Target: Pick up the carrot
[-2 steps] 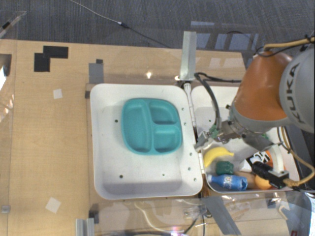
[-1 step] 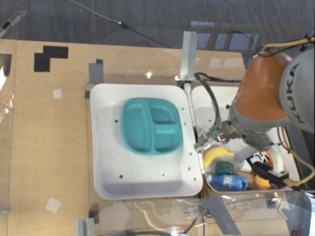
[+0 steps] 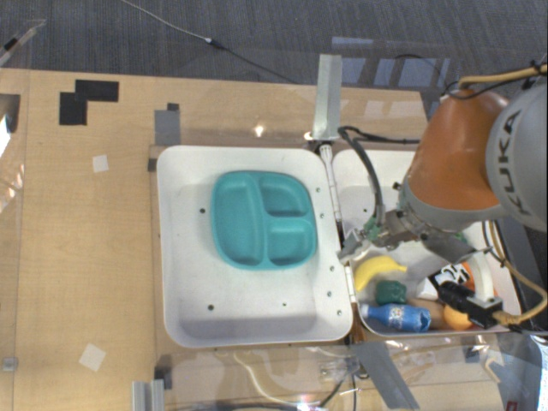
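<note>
The carrot (image 3: pixel 456 319) is a small orange piece lying at the front of the right bin (image 3: pixel 355 174), partly hidden behind a black robot part. My gripper (image 3: pixel 370 236) hangs under the orange wrist over the left middle of that bin, to the left of and behind the carrot. It hovers just above a yellow banana-shaped toy (image 3: pixel 379 270), and nothing shows in its grasp.
A green toy (image 3: pixel 392 292) and a blue bottle (image 3: pixel 398 318) lie in front of the yellow one, near the bin's front wall. A black-and-white object (image 3: pixel 451 274) sits to the right. The left bin (image 3: pixel 184 298) holds a teal divided plate (image 3: pixel 261 219).
</note>
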### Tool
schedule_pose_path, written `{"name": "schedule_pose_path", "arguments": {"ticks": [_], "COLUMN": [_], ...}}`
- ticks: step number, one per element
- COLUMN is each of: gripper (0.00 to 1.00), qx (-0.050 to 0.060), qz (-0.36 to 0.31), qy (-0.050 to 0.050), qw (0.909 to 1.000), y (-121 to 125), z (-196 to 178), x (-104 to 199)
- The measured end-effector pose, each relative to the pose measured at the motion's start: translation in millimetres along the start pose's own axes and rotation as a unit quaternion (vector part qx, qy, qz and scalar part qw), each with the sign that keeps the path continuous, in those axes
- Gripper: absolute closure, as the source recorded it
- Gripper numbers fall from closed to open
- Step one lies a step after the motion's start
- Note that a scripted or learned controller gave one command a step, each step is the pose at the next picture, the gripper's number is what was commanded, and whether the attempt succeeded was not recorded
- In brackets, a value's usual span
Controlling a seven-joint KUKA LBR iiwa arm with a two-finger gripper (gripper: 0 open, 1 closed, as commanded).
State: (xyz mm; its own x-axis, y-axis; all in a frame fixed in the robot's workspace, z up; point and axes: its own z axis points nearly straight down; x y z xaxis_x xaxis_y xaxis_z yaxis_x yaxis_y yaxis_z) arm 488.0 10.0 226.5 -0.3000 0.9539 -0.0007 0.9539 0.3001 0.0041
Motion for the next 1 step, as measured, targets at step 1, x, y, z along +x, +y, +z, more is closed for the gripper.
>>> {"name": "schedule_pose_path", "arguments": {"ticks": [1], "gripper": [0.0], "qx": [0.0], "qz": [0.0], "qy": [0.0], "qw": [1.0], "y": [0.0], "z": [0.0], "x": [0.0]}}
